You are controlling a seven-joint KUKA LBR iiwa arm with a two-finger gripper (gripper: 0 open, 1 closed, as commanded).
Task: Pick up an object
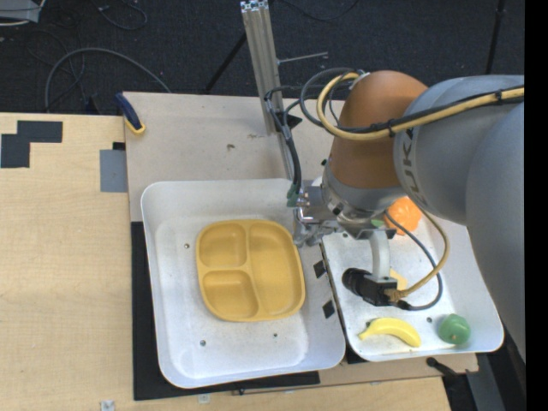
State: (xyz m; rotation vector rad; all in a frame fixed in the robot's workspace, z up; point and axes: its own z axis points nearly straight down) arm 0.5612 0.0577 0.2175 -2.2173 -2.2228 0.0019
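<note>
As you look down from the fixed camera, you see the arm (467,144) reaching in from the right, with its orange band (377,131) hanging over the far end of the right bin (479,319). The gripper (318,225) sits low under that band, at the seam where the two bins meet, by the right bin's far left corner. You cannot tell how wide the hand is, because the wrist bulk covers it from this angle. You cannot tell whether it grips anything either.

In the left bin (163,229), a yellow divided plate (250,270) lies flat near the middle, with three compartments facing up. The plate's far right corner is just beside the gripper, and you cannot tell if they touch.

In the right bin, a yellow banana (391,331) lies on the floor at the near edge, well apart from the gripper. A green round object (453,328) sits to the banana's right in the near right corner, close to it but not touching. An orange object (408,215) pokes out at the far side of this bin, near the wrist. The arm partly hides it, so you cannot tell its shape.

The plate, banana and green object all rest on the bin floors. Behind the bins, a metal post (259,58) stands on the pale bench (197,135), tilted slightly.
</note>
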